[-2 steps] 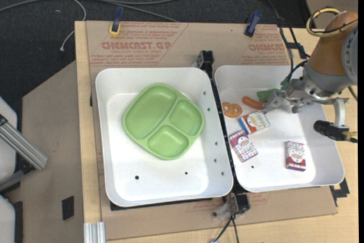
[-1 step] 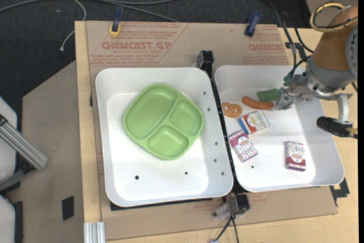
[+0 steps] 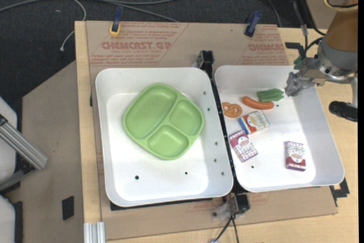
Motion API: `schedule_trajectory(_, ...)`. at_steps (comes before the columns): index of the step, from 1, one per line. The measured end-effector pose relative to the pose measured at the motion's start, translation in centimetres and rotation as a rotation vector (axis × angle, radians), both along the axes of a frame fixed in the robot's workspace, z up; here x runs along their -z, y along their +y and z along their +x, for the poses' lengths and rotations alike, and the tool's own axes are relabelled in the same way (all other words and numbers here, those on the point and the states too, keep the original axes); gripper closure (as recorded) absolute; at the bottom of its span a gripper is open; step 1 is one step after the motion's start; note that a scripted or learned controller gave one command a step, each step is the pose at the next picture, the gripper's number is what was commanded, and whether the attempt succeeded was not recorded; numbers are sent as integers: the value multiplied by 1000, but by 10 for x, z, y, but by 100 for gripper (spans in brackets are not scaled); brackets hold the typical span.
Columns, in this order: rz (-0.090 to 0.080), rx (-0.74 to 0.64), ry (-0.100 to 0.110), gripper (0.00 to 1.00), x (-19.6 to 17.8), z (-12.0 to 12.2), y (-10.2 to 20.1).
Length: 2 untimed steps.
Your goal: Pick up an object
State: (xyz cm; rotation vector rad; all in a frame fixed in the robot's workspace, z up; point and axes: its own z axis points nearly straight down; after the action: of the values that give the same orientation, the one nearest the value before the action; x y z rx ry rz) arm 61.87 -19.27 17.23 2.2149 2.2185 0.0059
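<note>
camera view shows the tool (image 3: 294,86) low beside the flat green plastic piece (image 3: 270,94), likely lining up a grasp, its grip state impossible to tell.

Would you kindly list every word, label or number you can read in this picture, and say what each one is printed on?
"CHEMCAST GP": red print on the cardboard sheet behind the left bin.
Red print on the cardboard behind the right bin: looks like the same wording, partly cut off and too blurred to be sure.
Small packet, box and carton in the right bin: printed labels, too small to read.
</note>
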Motion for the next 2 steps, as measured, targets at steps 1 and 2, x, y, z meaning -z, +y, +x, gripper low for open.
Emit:
schedule_trajectory(1, 1, 0, 2, 100, -45, -4, 2)
schedule_trajectory(2, 0, 0, 0, 100, -100, -2, 2)
